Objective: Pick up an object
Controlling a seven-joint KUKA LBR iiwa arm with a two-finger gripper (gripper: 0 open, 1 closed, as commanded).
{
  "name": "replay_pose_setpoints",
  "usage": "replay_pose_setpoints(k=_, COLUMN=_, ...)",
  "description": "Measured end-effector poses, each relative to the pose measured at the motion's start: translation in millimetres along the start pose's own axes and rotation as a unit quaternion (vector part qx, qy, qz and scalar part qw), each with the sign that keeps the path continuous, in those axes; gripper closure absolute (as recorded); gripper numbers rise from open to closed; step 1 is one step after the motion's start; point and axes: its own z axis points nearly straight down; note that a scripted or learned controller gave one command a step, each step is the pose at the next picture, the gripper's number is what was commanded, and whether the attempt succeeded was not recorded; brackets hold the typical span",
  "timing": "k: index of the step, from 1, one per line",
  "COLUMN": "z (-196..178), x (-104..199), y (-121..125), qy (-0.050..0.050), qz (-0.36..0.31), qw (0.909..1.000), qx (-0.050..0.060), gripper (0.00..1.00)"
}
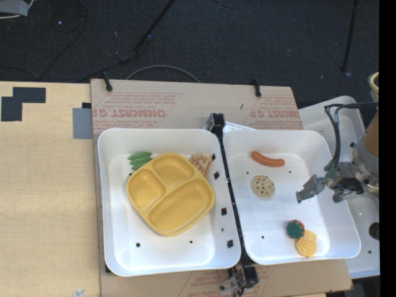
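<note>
Pincer (307, 192): over the right bin's (337, 228) right side; grip state cannot be told (nothing seen in it).
Cookie (263, 186): just left of pincer.
Sausage (267, 159): up-left.
Bench (43, 190): pale wood, far left.
Floor (185, 23): dark, cables.

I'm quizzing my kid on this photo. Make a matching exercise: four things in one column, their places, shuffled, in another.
Things:
1. sausage
2. cookie
3. yellow plate
4. green pods

Places:
A. left bin, at the plate's upper left edge
B. right bin, just below the sausage
C. middle of the left bin
D. right bin, near its top

Pairs: 1-D, 2-B, 3-C, 4-A
</note>
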Motion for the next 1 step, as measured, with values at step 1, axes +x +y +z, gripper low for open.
replay_pose_setpoints(k=1, z=-5.9, x=0.2, y=2.1, qy=-0.001, qz=-0.002, qw=1.0000, qx=-0.006, gripper=0.00)
